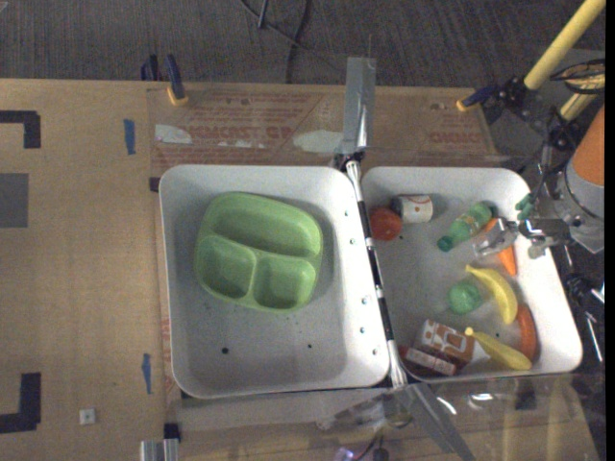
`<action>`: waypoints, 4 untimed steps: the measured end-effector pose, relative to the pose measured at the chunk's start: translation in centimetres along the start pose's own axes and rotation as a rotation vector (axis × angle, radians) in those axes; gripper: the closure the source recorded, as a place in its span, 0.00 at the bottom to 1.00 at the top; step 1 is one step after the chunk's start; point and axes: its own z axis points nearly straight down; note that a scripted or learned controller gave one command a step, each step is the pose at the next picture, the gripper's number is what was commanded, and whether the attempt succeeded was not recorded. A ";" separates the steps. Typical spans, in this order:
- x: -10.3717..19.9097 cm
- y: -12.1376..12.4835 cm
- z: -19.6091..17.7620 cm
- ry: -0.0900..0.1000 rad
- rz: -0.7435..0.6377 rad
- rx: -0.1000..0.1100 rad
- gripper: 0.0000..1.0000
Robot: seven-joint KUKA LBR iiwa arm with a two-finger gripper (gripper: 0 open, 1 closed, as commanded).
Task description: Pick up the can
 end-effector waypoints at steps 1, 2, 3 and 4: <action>-0.5 -4.9 10.1 -0.002 0.145 -0.003 0.00; 6.6 3.9 11.0 -0.002 0.256 -0.016 0.00; 7.7 10.9 10.8 -0.008 0.434 0.082 0.00; 8.0 10.3 10.9 0.006 0.864 0.088 0.00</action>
